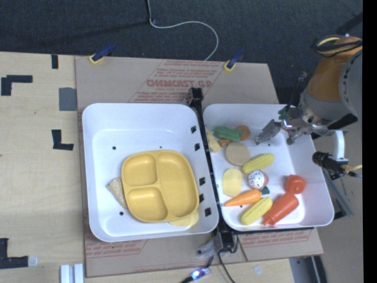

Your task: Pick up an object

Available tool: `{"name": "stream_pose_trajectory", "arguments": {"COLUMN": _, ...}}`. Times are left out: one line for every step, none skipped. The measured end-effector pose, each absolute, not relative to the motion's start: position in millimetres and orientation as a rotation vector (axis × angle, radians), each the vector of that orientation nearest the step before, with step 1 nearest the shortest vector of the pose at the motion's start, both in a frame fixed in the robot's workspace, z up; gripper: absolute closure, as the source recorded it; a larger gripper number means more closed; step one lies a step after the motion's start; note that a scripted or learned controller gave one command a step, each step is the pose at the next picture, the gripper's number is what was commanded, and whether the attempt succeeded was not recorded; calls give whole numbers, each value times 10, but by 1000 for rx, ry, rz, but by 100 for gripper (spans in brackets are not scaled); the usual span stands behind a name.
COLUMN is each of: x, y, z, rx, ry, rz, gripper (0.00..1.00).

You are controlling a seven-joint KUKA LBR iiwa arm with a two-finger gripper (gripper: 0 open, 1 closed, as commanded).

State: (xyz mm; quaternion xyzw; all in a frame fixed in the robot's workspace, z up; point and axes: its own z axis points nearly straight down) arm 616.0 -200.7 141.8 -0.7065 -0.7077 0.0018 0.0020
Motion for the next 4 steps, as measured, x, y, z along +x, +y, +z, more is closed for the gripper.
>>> {"name": "stream_pose_trajectory", "arguments": {"x": 6149, "y": -1992, "z": 876, "rx": -2216, "ry": -2221, "rz": 6, "gripper": 0}}
{"name": "stream_pose_trajectory", "arguments": {"x": 6163, "y": -1988, "z": 1011, "rx": -2217, "ry": -2225, "rz": 3, "gripper": 100}}
{"name": "stream_pose_trajectory", "arguments": {"x": 6106, "y": -1955, "z": 1616, "rx": -2222, "ry": -2226, "rz": -3, "gripper": 100}}
{"name": "stream_pose_trajectory", "arguments": {"x": 6137, "y": -1947, "z": 2256, "rx": -2223, "ry": -2227, "rz": -4, "gripper": 100}}
